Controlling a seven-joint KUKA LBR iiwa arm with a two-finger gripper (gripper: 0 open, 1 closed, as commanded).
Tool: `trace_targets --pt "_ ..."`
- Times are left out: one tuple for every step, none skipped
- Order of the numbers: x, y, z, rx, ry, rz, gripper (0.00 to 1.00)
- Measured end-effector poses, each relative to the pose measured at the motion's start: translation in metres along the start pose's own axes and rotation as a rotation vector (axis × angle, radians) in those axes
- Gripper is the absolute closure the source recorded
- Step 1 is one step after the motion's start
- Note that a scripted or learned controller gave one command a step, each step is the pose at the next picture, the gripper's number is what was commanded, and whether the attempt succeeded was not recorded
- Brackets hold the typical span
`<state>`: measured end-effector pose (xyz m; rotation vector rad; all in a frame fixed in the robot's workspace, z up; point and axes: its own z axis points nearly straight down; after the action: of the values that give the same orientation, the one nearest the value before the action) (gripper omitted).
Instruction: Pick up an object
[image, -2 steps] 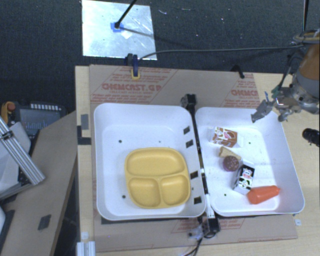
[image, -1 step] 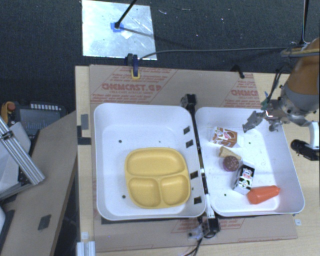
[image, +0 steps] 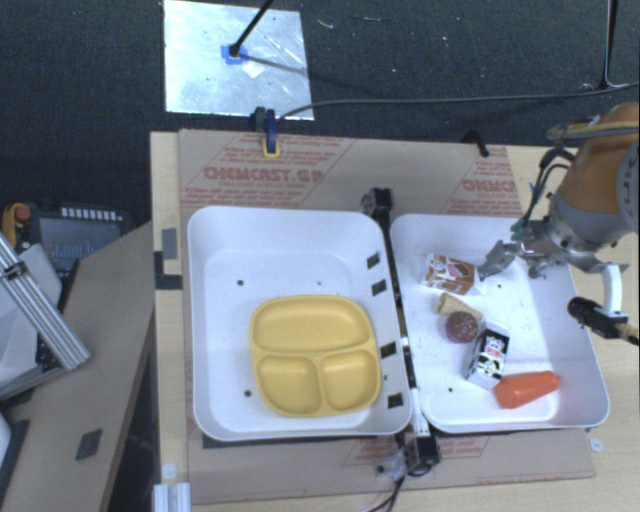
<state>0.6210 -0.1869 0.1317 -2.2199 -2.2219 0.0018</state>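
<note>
Hovering over right bin (image: 575, 340) upper area | gripper (image: 497, 262) fingers seen spread, nothing grasped | nearest object: snack packet (image: 449, 272), lying just left of fingertips, apart from them | short leftward-down reach judged needed | carrot (image: 526, 389) lies farther, toward near edge

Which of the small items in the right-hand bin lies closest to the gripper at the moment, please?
The brown-and-white packet, at the bin's far side just left of the gripper; the round piece, carton and carrot lie nearer the camera.
</note>
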Motion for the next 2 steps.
trace_targets --pt "0.0 0.0 0.049 0.0 0.0 0.0 0.0" --pt "0.0 0.002 0.035 -0.007 -0.002 0.0 1.0"
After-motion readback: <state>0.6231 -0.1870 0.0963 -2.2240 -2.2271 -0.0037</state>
